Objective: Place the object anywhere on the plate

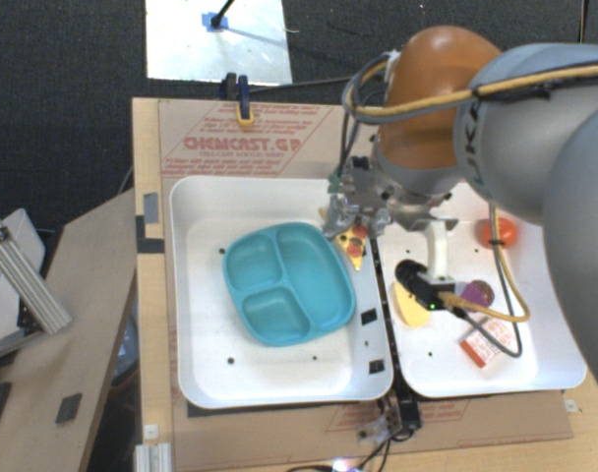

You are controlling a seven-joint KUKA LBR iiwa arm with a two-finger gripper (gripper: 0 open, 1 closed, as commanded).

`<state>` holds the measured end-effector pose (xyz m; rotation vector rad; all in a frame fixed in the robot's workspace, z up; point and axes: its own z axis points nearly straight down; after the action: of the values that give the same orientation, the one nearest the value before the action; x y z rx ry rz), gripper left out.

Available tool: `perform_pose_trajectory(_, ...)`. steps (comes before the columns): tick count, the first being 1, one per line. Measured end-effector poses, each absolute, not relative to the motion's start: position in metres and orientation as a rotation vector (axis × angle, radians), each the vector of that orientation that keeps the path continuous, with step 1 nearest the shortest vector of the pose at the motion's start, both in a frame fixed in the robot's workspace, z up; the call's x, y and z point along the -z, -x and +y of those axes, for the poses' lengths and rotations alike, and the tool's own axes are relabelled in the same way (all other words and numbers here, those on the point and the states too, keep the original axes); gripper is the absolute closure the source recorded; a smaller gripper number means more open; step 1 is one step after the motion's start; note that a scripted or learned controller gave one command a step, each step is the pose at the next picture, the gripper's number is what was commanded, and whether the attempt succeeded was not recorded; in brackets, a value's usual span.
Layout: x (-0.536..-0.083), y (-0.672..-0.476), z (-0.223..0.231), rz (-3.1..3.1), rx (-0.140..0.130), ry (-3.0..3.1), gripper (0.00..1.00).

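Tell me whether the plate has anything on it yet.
Empty: the teal plate shows three bare compartments. The gripper is at its right rim.

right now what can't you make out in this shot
- Gripper: fingers too small and cluttered to judge, camera view.
- Small yellow-red object below it: too small to identify; held or not is unclear.
- Right bin: far side hidden by the arm.
- Yellow object: partly under a black cable.

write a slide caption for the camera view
Gripper holds a small yellow-red object just beside the teal plate in the left bin.
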<state>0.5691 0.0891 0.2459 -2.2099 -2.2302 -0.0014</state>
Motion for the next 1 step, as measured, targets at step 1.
perform_pose_trajectory(1, -0.2272, -0.5491, 0.1426, -2.23, 0.001, 2.208, 1.0)
